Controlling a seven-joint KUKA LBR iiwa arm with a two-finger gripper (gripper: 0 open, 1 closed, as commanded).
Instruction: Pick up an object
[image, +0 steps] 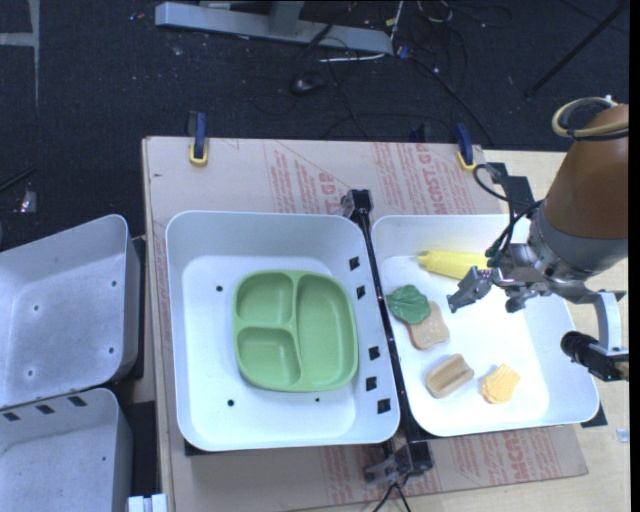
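Note:
The right bin (560, 400) holds several toy foods: a yellow corn-like piece (452, 263) at the back, a green leafy piece (408, 303), a tan toast slice (430, 331), a tan bread roll (448, 375) and a yellow chunk (500, 383). My gripper (492, 294) hangs over the middle of this bin, just right of the yellow piece and the green leaf. Its two dark fingers (468, 291) are spread apart, with only white bin floor showing between them. It touches none of the foods.
The left bin (190, 300) holds a green divided plate (297, 330). A black divider (378, 330) runs between the bins. The grey and orange arm (590, 190) covers the right bin's far right corner. Spare white trays (60, 300) lie off the bench at the left.

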